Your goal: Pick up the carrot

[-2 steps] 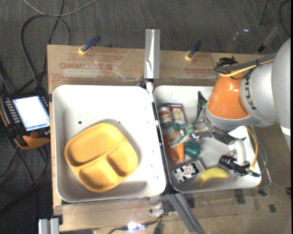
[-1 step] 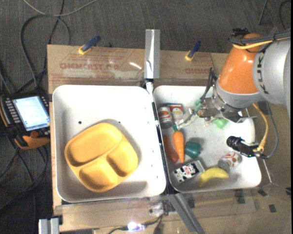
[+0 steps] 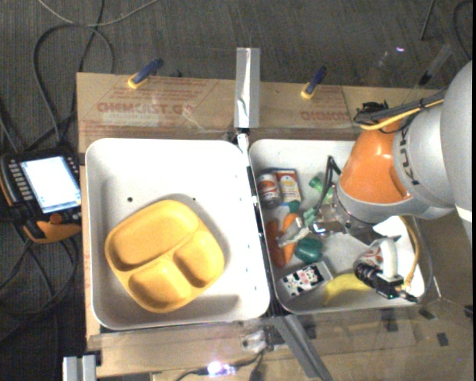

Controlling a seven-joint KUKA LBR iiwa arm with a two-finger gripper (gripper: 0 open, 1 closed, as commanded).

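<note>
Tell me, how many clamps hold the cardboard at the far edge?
2: a blue-and-yellow clamp above the left bin, another clamp above the right bin. The arm may hide more.

Tool (image 3: 311, 227) low in right bin (image 3: 416, 288), beside carrot (image 3: 279, 242).

You look down from one fixed camera above the bench (image 3: 95, 117), tilted slightly, far enough to take in both bins (image 3: 95, 213) whole; the arm (image 3: 428, 157) enters from 3 o'clock.
</note>
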